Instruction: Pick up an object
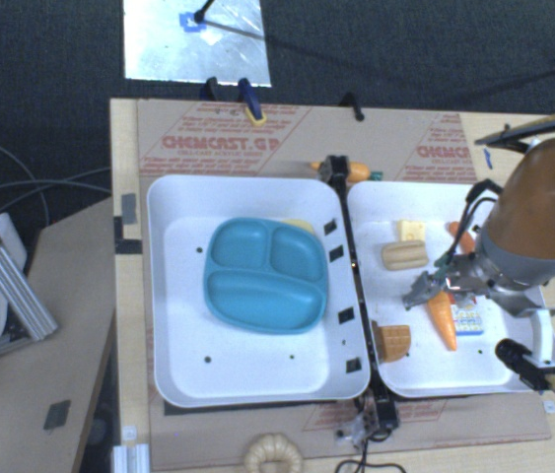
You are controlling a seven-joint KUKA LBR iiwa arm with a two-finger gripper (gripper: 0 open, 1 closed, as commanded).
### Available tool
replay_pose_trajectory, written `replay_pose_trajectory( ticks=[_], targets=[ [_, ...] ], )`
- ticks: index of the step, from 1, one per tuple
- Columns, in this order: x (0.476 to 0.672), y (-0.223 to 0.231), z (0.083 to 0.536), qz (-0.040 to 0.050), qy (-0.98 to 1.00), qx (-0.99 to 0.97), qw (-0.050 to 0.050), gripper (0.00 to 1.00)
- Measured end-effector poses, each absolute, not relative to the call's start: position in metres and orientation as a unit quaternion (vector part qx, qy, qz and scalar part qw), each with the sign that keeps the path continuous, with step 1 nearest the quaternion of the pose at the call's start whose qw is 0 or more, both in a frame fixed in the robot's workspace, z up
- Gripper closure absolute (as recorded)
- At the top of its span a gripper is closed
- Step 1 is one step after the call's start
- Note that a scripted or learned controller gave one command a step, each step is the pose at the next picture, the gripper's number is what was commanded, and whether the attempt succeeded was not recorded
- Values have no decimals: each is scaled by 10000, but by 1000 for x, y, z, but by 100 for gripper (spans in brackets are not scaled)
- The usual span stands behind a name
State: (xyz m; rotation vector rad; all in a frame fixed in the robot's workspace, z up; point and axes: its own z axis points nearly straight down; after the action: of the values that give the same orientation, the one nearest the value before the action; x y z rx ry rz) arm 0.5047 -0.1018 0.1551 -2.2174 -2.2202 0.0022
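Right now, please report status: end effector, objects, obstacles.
End effector low in right bin, beside carrot; nothing seen held. Bread roll, waffle close by. Blue plate in left bin, no obstacle.

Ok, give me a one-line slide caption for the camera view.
KUKA arm's pincer hovers beside a toy carrot in the right bin; a blue divided plate sits in the left bin.
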Motion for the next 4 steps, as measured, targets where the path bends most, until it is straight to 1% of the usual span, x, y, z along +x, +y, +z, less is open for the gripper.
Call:
replay_pose_trajectory(
  ticks=[1,2,3,4],
  targets=[
    [510,-105,97,-6,-7069,-7073,-15,0],
    [514,-109,94,-24,-7056,-7085,-66,0],
    [517,-111,106,-42,-7053,-7088,-109,100],
    [526,-107,154,-16,-7086,-7056,-22,100]
  ],
)
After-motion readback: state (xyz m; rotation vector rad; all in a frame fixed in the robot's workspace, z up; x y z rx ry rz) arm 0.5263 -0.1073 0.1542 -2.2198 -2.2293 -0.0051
